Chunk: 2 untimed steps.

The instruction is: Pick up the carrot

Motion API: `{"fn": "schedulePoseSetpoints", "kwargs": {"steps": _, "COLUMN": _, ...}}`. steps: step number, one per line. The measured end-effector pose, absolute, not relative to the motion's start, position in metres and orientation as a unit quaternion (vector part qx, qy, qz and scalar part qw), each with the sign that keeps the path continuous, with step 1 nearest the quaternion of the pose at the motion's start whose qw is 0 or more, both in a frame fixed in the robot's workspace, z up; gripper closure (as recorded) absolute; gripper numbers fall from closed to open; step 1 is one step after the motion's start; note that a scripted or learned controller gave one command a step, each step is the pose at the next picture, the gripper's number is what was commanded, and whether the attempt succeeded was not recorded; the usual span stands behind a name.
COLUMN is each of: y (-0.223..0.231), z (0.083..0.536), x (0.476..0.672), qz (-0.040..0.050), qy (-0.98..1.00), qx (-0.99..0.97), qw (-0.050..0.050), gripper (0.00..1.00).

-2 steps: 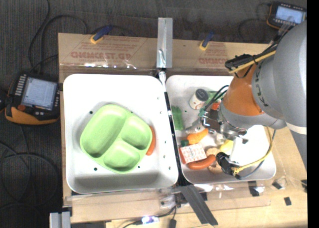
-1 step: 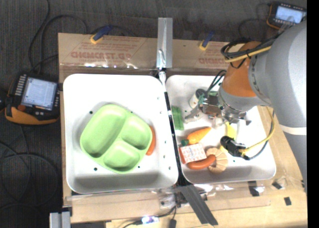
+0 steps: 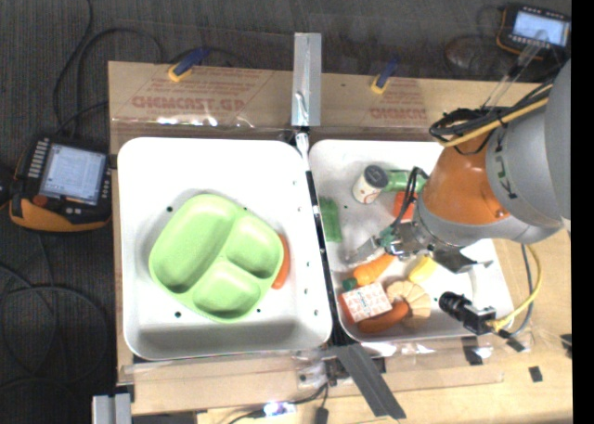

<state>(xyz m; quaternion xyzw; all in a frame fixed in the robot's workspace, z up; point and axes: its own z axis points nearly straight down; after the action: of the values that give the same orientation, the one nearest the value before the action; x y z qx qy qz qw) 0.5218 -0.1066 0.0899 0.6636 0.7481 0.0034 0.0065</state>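
Observation:
The carrot [image 3: 372, 271], a short orange piece, lies in the right bin [image 3: 483, 269] near its middle, among other toy foods. My gripper [image 3: 393, 245] hangs low over the bin just up and right of the carrot, close to its upper end. The orange wrist band and grey arm rise to the right behind it. The arm's body hides whether anything sits between the fingers.
Crowded around the carrot are a red-and-white carton [image 3: 364, 302], a bun-like toy [image 3: 410, 300] and a yellow piece [image 3: 422, 269]. A white cup [image 3: 368, 183] and green item [image 3: 396, 177] lie farther back. The left bin [image 3: 148, 172] holds a green divided plate [image 3: 218, 255].

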Motion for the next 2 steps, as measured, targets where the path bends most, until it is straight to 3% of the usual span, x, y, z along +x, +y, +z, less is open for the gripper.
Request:
{"fn": "schedulePoseSetpoints", "kwargs": {"steps": 1, "y": -0.105, "z": 0.099, "x": 0.522, "qz": 0.0043, "qy": 0.748, "qx": 0.664, "qw": 0.006, "gripper": 1.00}}
{"fn": "schedulePoseSetpoints", "kwargs": {"steps": 2, "y": -0.055, "z": 0.183, "x": 0.516, "qz": -0.0019, "qy": 0.695, "qx": 0.719, "qw": -0.001, "gripper": 1.00}}
